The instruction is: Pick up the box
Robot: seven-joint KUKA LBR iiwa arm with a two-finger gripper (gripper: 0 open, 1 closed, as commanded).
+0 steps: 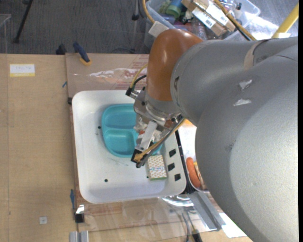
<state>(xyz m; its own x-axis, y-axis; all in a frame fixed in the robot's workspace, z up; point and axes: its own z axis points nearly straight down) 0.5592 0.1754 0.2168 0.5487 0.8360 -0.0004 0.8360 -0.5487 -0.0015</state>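
Note:
The box (157, 167) is small, with a pale speckled top and a green edge. It lies flat in the left white bin (90, 142), near the bin's right wall and toward the front. My gripper (142, 129) hangs over the right part of a teal divided dish (118, 130), just up and left of the box and apart from it. The grey arm and its orange band (165, 56) cover the bin's back right corner and hide the gripper's tips.
The teal dish takes up the middle of the left bin. A small dark speck (106, 180) lies on the bin floor at front left. An orange object (191, 171) shows in the right bin beside the arm. A crate of clutter (203, 14) stands behind the bench.

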